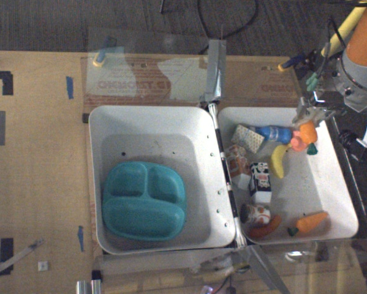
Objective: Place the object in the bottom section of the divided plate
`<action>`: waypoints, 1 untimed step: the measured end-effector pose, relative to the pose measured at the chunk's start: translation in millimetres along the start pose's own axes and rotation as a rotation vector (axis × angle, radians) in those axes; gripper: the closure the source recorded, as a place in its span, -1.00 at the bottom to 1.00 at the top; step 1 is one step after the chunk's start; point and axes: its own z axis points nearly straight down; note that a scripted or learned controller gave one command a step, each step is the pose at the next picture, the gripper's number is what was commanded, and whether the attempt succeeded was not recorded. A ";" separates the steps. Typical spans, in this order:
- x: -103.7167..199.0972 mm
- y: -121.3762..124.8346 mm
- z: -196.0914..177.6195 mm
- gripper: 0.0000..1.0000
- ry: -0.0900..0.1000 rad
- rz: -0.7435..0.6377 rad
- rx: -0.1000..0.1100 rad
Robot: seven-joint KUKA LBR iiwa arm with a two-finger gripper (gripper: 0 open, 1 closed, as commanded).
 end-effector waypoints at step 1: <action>69.7 -3.4 87.3 1.00 0.002 -0.183 0.001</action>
